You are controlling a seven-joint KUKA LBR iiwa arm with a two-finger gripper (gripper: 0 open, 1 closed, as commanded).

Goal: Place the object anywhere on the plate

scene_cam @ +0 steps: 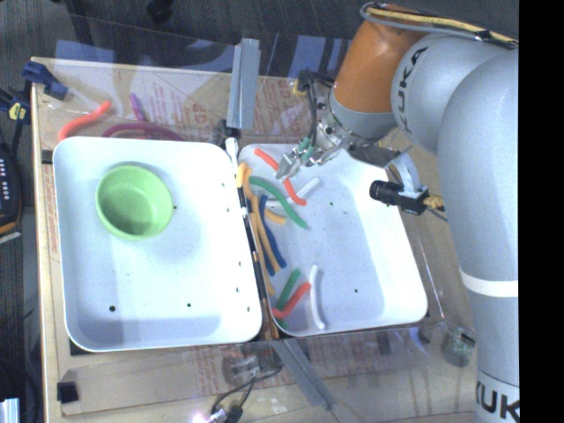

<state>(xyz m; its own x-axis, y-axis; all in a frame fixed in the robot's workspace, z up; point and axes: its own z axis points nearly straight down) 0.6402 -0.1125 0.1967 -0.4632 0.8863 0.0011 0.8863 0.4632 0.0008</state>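
Observation:
A round green plate (134, 201) lies in the left white bin (141, 315), toward its upper left. The right bin (379, 271) holds several thin strips: a red one (264, 158), an orange-red one (296, 193), green ones (280, 203), a blue one (271, 247), yellow ones (256, 208) and a white one (315, 300). My gripper (290, 167) hangs low over the far left part of the right bin, between the red strip and the orange-red strip. A short white piece (307, 186) lies just below it. Nothing can be made out in its grasp.
The two bins meet along a dark ridge (250, 236). Red and purple cables (132, 130) lie on the bench behind the left bin. A black fitting (392, 193) on the arm juts over the right bin's far right side.

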